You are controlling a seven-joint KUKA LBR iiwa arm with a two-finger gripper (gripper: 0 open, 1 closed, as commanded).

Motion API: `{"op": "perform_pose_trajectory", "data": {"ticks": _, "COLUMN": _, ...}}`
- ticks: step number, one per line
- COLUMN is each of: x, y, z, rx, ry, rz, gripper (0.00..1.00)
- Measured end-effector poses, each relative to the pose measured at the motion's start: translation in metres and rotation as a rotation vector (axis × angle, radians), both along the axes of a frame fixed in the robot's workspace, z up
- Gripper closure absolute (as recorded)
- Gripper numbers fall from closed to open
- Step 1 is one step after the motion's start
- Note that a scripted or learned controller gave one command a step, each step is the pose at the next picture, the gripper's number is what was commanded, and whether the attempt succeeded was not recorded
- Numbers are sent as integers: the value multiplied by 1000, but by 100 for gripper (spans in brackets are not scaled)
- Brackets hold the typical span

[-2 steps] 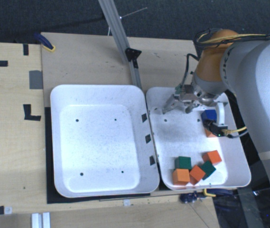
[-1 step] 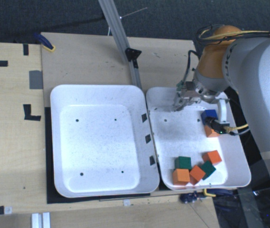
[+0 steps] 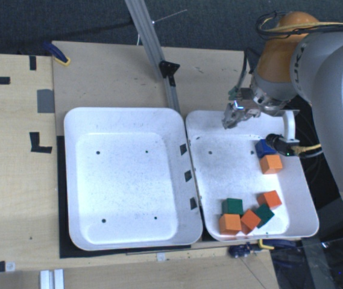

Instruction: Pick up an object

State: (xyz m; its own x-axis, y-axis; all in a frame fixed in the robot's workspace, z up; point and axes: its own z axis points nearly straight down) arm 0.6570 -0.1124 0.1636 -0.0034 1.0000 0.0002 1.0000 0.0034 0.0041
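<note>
My gripper [image 3: 231, 119] hangs over the far edge of the right bin [image 3: 219, 161], its fingers pointing down and left; nothing shows between them. Blocks lie in that bin: an orange block [image 3: 271, 164] beside a blue block [image 3: 263, 149] at the right wall. Near the front are a green block [image 3: 232, 206], an orange block [image 3: 229, 223], an orange-red block [image 3: 250, 219], another orange block [image 3: 270, 198] and a dark green block [image 3: 264, 214]. The gripper is well apart from all of them.
The left bin [image 3: 123, 179] sits beside the right one on the wooden bench. A slanted metal rod [image 3: 150, 35] with a black clamp [image 3: 169, 69] runs down between the bins. The grey arm [image 3: 316, 59] occupies the upper right. A cable [image 3: 298, 150] trails by the right bin.
</note>
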Motion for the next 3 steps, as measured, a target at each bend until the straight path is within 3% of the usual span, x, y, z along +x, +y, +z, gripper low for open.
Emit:
{"op": "perform_pose_trajectory", "data": {"ticks": 2, "x": 13, "y": -7, "z": 108, "rx": -2, "ry": -2, "rz": 0, "gripper": 100}}
{"op": "perform_pose_trajectory", "data": {"ticks": 3, "x": 17, "y": 46, "z": 101, "rx": 0, "ry": 5, "rz": 3, "gripper": 100}}
